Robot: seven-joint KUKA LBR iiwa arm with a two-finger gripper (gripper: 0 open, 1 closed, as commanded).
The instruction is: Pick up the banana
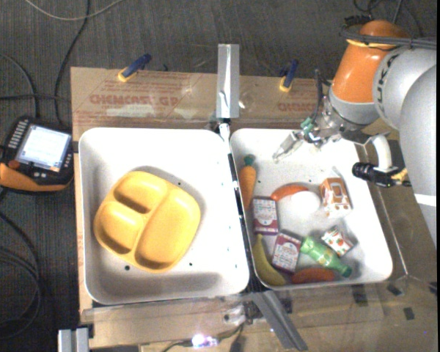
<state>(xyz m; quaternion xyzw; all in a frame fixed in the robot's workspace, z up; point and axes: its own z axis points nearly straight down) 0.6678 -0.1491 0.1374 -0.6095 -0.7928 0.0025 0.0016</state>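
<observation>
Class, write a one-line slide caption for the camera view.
Gripper hovers over the right bin's far end; banana lies at its near-left corner.

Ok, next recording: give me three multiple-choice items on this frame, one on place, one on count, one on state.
1. Where does the banana lie?
A. left bin
B. right bin, near corner
C. on the yellow tray

2. How many compartments does the yellow tray have?
A. two
B. three
C. five

3. What is the tool doing?
A. hanging over the right bin's far end, apart from the banana
B. gripping the banana
C. resting on the tray

Key: 1 B, it lies along the right bin's near-left edge; 2 B, three hollows show; 3 A, it sits near the carrot end, nothing between its fingers.
</observation>
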